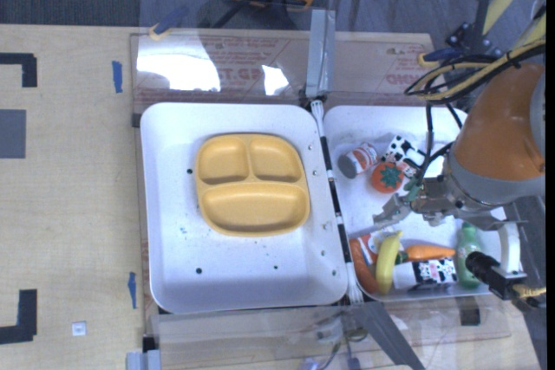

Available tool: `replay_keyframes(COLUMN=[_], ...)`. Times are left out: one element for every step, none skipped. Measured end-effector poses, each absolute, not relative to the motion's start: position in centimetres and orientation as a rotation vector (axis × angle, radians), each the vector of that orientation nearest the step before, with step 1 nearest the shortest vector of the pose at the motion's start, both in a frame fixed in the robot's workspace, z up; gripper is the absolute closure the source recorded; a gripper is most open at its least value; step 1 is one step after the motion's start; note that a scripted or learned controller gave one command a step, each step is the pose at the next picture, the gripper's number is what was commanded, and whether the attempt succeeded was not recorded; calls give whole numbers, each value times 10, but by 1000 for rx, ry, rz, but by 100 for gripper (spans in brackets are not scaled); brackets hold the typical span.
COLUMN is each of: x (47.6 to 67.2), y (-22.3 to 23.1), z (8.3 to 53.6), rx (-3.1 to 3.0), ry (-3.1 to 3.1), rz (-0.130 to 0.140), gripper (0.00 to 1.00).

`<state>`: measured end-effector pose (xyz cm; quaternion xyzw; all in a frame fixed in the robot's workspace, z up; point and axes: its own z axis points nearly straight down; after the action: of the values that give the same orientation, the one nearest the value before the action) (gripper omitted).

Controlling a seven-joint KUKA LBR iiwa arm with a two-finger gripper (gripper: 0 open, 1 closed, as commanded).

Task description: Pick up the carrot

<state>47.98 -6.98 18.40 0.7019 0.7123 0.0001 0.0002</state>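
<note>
The carrot (pixel 428 253) lies on its side in the right bin (pixel 347 121), toward the near edge, its orange body running left to right with a green top at the right end. Just left of it stands a yellow banana (pixel 388 252), and a black-and-white spotted bottle (pixel 425 273) lies touching its near side. It looks like a light, stiff plastic toy, smooth and likely a bit slippery; I'd take it across the middle of the body, where it is narrow. The gripper (pixel 401 205) hovers just beyond it, toward the far side, near a toy tomato (pixel 388 176); its fingers seem parted with nothing between them. The yellow divided plate (pixel 251 184) sits in the left bin (pixel 165 186).
</note>
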Motion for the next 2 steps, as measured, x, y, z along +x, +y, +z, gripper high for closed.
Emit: replay_keyframes(x=[490, 487], y=[-137, -182], z=[92, 93], rx=[1950, 1472], ry=[2458, 2752], rz=[16, 13], gripper=[0, 0])
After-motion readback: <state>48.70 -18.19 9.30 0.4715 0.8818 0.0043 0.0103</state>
